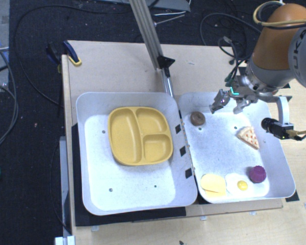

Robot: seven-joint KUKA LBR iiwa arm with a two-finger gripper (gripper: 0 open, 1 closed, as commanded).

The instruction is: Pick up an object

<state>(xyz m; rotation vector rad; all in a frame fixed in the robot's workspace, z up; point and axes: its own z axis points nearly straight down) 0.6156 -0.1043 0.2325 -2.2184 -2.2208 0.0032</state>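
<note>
Camera view, items as seen from above the surface (117, 60):

Left bin (92, 188): one yellow divided tray (140, 136), lying flat near the middle.

Right bin (214, 137): brown round piece (197, 118) near the upper left corner; pizza slice (249, 137) toward the right wall; purple ball (257, 174), fried egg (238, 184) and pale yellow slice (213, 183) in a row along the near edge.

Gripper (229, 103): hung over the upper part of the right bin, between the brown piece and the pizza slice, touching neither. Fingers stood spread apart with nothing between them.
</note>
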